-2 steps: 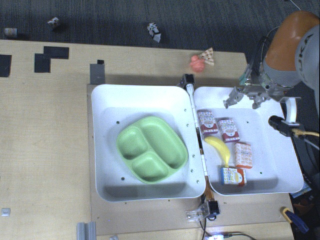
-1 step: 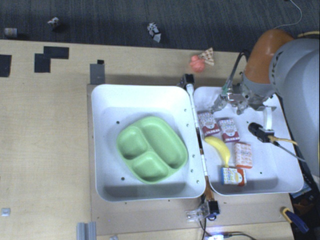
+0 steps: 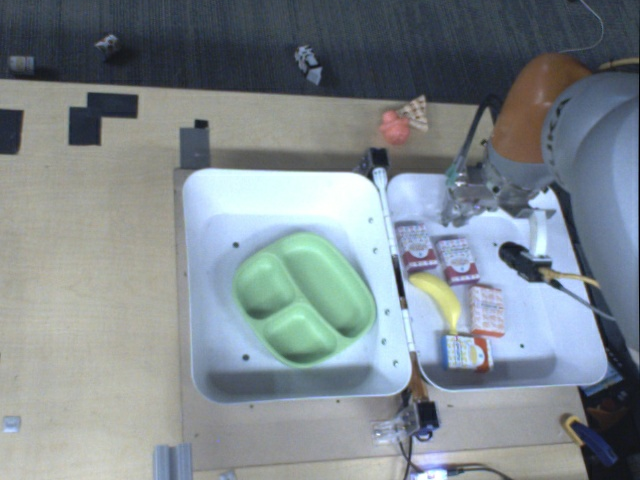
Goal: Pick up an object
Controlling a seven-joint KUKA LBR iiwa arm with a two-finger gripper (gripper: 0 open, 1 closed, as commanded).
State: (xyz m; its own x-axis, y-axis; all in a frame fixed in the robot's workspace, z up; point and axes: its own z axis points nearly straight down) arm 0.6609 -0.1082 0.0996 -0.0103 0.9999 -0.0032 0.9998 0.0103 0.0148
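Maroon carton [image 3: 457,260] lies just beside the gripper [image 3: 460,208] — apart.

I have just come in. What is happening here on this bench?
A grey robot arm reaches in from the right. Its pincer hangs over the far end of the right bin, close to two small red-and-white cartons. A banana, a third carton and a colourful little box lie nearer in the same bin, none lifted. The left bin holds a green divided plate.
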